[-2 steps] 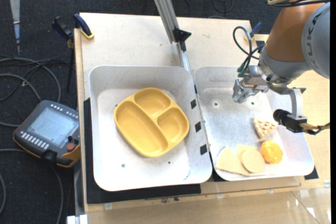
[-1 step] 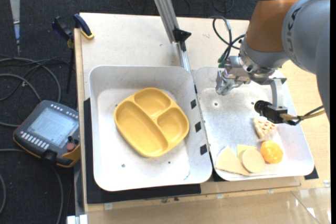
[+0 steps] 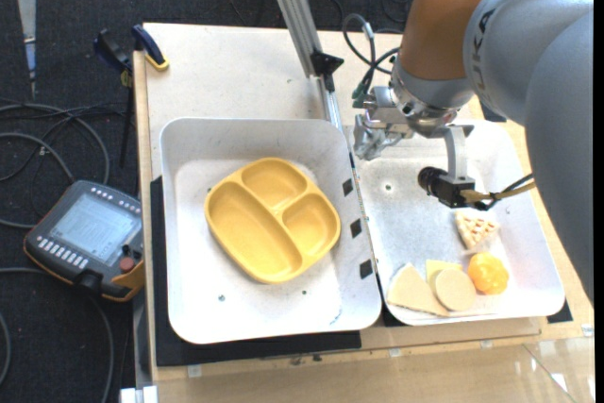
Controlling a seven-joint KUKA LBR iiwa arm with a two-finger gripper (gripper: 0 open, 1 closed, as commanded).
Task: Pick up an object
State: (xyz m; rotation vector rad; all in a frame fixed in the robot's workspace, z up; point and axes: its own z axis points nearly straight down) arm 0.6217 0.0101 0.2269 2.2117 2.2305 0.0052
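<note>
Arm comes in from the right, wrist over the far left corner of the right bin. Gripper hangs just above that bin's floor, close to the divide between the two bins. Can't tell if it's wide or narrow, the tips are too small and cluttered to read. Nothing visible between them.

Left bin: one yellow plate with three sections, sitting about mid-bin, turned at an angle.

Right bin: the pickable items are all clustered at the near right, well apart from the gripper.
- orange ball, near right
- pale wedge with spots, just beyond the ball on the far side
- tan disc, just left of the ball
- cream slice, left of the disc and overlapping it, near the front wall

A black camera unit on a bracket hangs off the wrist, over mid-bin, just left of the wedge on the far side.

Off the bench: pendant on the floor at left, a clamp at the bench's far left corner, and a metal rail running down to the divide from the far side.
</note>
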